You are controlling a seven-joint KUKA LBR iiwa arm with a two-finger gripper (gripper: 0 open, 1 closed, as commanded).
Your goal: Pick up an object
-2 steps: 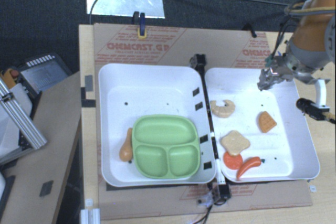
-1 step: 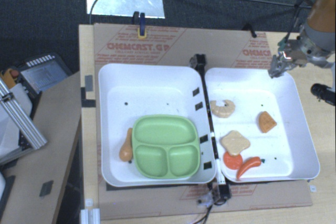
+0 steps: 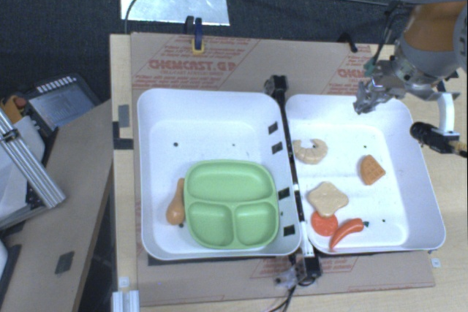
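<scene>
Taking the clamp bar (image 3: 287,172) between the two bins as the landmark, the nearest things lie just to its right in the right bin (image 3: 420,215): a red pepper-shaped toy (image 3: 346,230) and a red round piece (image 3: 322,223) at the near end, with a tan bread-like piece (image 3: 327,198) resting partly on the round one. Left of the bar, in the left bin (image 3: 153,157), sits a green divided tray (image 3: 230,202), and an orange-tan drumstick-like toy (image 3: 176,204) lies against the tray's far side from the bar. Farther up, a pale curled shrimp-like toy (image 3: 311,150) lies close to the bar's right, and an orange wedge (image 3: 371,169) sits well to the right of it. Farthest, over the right bin's back corner, the gripper (image 3: 363,102) hangs above the floor with nothing between its fingers; whether they are spread or closed cannot be told. The step looks like the approach. The next move calls for choosing one toy, centring over it and descending.
</scene>
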